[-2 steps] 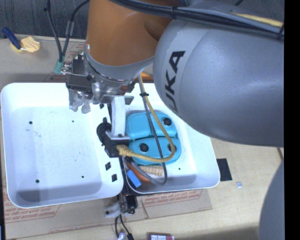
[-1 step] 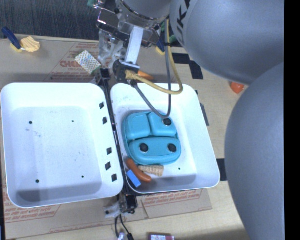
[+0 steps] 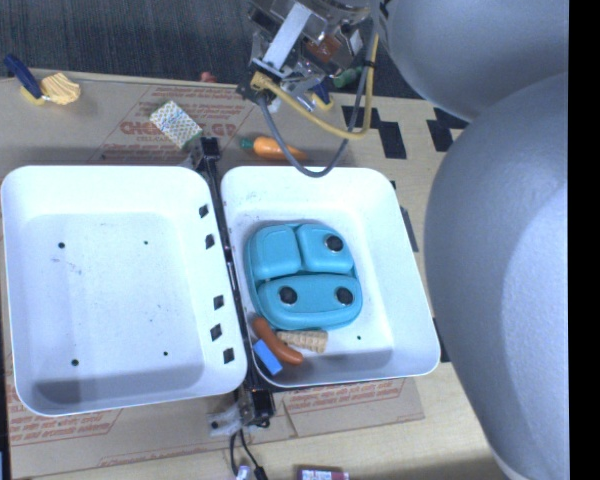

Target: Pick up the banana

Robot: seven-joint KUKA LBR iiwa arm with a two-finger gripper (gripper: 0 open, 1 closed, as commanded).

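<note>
Plainly, the right bin point(image 3: 405, 268) is the crowded one. A light blue moulded toy point(image 3: 302, 275) with three dark dots fills its middle. Against the bin's near wall lie an orange sausage-shaped piece point(image 3: 278, 344), a small blue block point(image 3: 267, 360) touching it, and a tan ridged piece point(image 3: 305, 341) just beside both, half tucked under the blue toy's near edge. The left bin point(image 3: 20, 268) sits touching the right bin along a black clip strip.

Beyond the right bin's far wall, on the cardboard-covered surface point(image 3: 110, 98), lies an orange carrot-like thing point(image 3: 274, 149). Farther to the left of it lies a patterned square pad point(image 3: 175, 123). Well away past the left bin's far corner is a pale yellow lump point(image 3: 61, 90) with a blue handle. Which of these is the banana I cannot tell.

The gripper point(image 3: 275, 73) hangs above the surface just beyond the right bin's far wall, near the carrot-like thing, trailing a yellow cable point(image 3: 320, 120) and a dark cable. Whether the jaws are released or clenched cannot be made out.

Red print on the cardboard is too blurred to read.
</note>
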